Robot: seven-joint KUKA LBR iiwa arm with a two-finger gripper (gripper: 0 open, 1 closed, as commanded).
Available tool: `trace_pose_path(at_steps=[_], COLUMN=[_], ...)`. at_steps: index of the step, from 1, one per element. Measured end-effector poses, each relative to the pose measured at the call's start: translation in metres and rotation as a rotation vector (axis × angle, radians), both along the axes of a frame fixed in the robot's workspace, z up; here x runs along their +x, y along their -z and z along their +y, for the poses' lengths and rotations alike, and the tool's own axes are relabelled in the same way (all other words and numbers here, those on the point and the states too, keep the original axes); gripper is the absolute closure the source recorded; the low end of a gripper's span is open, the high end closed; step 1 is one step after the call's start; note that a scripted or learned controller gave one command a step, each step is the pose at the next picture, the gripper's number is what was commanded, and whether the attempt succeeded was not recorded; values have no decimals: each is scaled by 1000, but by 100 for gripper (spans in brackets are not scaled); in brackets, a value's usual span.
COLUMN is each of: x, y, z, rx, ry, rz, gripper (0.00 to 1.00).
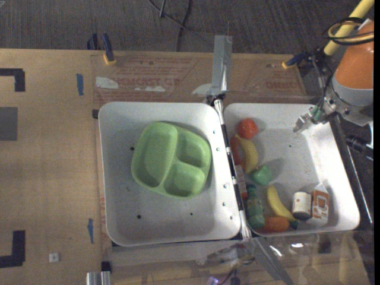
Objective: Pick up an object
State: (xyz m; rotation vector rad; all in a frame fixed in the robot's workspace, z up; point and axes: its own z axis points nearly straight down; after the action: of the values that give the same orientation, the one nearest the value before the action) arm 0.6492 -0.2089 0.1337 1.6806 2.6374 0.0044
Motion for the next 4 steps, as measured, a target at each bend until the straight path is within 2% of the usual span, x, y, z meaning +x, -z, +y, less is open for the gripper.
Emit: trace_pose_path(at_steps=[1, 2, 3, 4], x=[-33, -33, 12, -72], y=[27, 27, -21, 7], z=[35, 34, 28, 35], rx=[5, 5, 6, 6], ry=[15, 15, 364, 31], rz=[11, 10, 6, 13], gripper=[100, 0, 0, 0])
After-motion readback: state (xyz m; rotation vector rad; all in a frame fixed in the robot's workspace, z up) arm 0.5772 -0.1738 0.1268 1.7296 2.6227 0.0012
